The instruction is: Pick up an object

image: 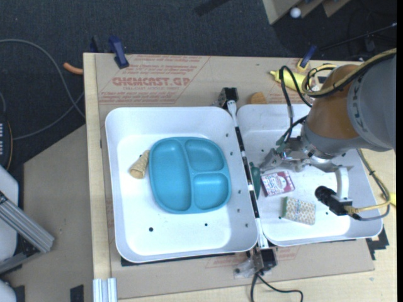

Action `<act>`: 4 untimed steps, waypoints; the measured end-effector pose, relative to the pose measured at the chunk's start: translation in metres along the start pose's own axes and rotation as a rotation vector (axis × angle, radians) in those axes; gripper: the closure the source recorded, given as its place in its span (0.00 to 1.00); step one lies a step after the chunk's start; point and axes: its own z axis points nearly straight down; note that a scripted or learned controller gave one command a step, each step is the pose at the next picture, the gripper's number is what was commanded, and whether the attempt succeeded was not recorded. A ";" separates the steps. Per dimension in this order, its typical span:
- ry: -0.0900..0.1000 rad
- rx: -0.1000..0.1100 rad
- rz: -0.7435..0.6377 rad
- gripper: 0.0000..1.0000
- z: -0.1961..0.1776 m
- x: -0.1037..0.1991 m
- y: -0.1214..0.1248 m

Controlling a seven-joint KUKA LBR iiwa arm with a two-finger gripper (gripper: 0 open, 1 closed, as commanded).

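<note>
Gripper low in rt bin, open/shut unclear, red packet just below, patterned packet nearer front.

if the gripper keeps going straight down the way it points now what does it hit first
Probably the red-and-white packet in the right bin. The gripper sits just above it in the view, pointing down and slightly left, though depth is hard to judge from this slant.

A: How is the light looking?
B: Bright and even from overhead; the white bins are glaring slightly, nearly washing out.
A: Any shadows?
B: Soft ones are lying under the arm. Detail is looking a bit grainy, with dark floor dimming around the edges.
</note>
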 end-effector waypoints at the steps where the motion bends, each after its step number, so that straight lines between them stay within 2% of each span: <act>1: 0.001 0.000 0.000 1.00 -0.009 0.001 0.000; 2: 0.002 0.000 0.000 0.00 -0.009 0.001 0.000; 3: 0.002 0.002 -0.002 0.00 0.001 -0.077 0.099; 4: 0.004 -0.002 -0.005 0.00 -0.101 0.019 0.096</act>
